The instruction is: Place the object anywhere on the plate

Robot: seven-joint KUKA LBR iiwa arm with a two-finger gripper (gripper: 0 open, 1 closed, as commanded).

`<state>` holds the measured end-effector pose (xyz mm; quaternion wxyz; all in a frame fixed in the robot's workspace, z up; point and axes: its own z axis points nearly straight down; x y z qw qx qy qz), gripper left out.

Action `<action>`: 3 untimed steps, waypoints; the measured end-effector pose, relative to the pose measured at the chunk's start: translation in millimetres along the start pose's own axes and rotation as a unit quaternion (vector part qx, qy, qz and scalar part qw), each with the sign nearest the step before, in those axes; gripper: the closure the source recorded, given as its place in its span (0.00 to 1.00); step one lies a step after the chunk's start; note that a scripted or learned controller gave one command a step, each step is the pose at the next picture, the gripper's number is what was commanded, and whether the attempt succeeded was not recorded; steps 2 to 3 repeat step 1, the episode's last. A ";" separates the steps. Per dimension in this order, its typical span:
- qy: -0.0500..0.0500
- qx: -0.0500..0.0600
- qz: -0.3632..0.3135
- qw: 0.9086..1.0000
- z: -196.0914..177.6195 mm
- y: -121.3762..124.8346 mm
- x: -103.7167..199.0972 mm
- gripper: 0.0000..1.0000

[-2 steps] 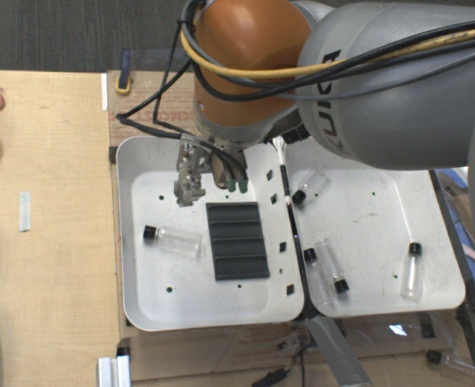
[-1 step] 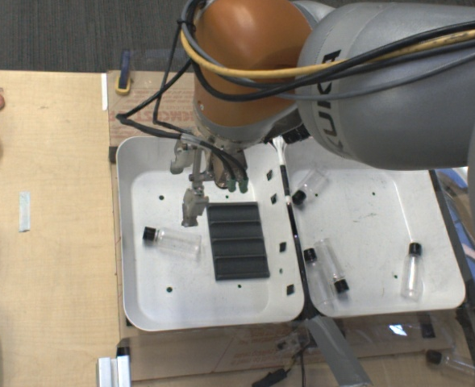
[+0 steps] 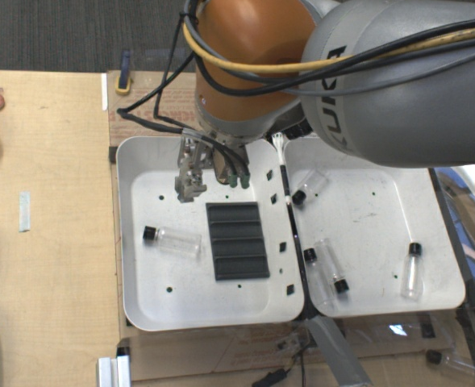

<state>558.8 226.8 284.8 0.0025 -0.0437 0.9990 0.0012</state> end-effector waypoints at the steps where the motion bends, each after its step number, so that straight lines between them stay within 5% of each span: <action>1: 0.002 0.001 -0.012 1.000 32.7 1.0 -7.6 1.00; 3: 0.002 0.001 -0.012 1.000 32.7 1.0 -7.6 1.00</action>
